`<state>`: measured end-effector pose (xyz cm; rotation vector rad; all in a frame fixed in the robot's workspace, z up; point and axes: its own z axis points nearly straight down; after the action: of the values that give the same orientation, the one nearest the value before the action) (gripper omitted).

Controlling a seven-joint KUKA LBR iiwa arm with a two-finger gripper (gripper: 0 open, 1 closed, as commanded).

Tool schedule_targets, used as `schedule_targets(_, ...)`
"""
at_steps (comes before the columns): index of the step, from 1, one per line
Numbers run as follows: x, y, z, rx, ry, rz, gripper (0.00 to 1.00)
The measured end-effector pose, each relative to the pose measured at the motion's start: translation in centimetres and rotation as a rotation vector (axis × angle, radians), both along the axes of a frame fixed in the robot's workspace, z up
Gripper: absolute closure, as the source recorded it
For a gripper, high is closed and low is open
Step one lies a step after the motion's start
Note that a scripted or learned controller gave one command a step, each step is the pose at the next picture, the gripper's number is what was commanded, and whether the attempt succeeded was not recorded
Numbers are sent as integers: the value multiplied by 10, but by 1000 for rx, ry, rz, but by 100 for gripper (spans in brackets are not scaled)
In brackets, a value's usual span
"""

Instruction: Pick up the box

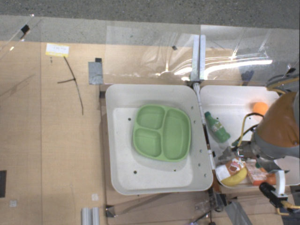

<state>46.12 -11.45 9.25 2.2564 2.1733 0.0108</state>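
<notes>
Two white bins stand side by side on the bench. The left bin carries a green divided plate, which lies flat near its middle. The right bin has the small things: a green bottle lying on its side, an orange ball near the far wall, a yellow banana at the near edge, and the box, a small packet with red and white print.

The arm reaches in from the right, and its gripper is low over the right bin. If its jaws are open or closed I cannot tell, as the wrist covers them. The box lies just beside the jaws, on their near side, and the banana touches it on the left. The bottle is a little beyond the jaws, to the left. The plate is well apart from them.
</notes>
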Motion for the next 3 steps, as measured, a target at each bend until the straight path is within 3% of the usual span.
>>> schedule_targets(1,25,-79,-2,1,8,-178,0)
schedule_targets(2,26,-79,10,-1,3,-177,100)
schedule_targets(3,26,-79,10,0,3,-177,0)
